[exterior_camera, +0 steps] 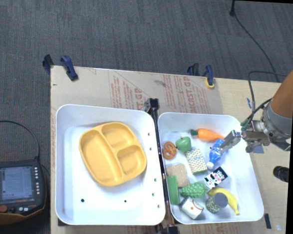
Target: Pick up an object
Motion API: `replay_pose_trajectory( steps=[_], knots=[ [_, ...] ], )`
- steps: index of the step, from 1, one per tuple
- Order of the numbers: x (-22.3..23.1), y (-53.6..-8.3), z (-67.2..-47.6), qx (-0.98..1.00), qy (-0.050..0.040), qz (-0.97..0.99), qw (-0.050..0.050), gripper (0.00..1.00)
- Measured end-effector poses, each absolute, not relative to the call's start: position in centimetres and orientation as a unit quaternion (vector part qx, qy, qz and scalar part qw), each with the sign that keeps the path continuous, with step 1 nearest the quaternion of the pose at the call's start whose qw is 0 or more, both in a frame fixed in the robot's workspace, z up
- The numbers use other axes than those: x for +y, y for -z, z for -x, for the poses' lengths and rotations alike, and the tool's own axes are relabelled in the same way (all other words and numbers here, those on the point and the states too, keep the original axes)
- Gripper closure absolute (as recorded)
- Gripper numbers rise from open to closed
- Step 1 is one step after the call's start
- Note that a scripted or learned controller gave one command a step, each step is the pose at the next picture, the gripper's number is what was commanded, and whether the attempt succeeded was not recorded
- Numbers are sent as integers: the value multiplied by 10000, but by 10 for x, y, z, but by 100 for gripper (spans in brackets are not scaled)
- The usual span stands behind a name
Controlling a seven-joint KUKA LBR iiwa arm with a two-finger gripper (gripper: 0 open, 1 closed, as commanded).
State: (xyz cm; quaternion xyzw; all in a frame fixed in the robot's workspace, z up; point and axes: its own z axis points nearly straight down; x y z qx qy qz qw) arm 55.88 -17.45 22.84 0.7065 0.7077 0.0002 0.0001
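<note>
The right bin (250,169) holds several toy foods: an orange carrot (208,134), a blue bottle (215,152), a green pepper (183,143), a pretzel (169,149), a checkered box (197,161), a cow-print carton (216,177), a banana (229,197) and a can (214,203). My gripper (243,144) hangs over the bin's upper right part, just right of the blue bottle. Its fingers stand open, and one finger (231,140) points down-left toward the bottle's top. Nothing sits between them.
A yellow divided plate (113,152) lies in the left bin (70,133). Broccoli (193,190), a tan bread slice (177,174), a green cucumber (172,189) and a small carton (192,207) crowd the right bin's lower left. A teach pendant (14,185) lies beside the bench at the left.
</note>
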Motion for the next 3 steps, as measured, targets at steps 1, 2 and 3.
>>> replay_pose_trajectory(
  steps=[1, 2, 3],
  knots=[
    [-210, -100, -594, 7078, -3, -7064, -43, 0],
    [-158, -88, -644, 7080, 1, -7062, -6, 0],
    [-158, -98, -644, 7094, 2, -7048, -6, 100]
  ],
)
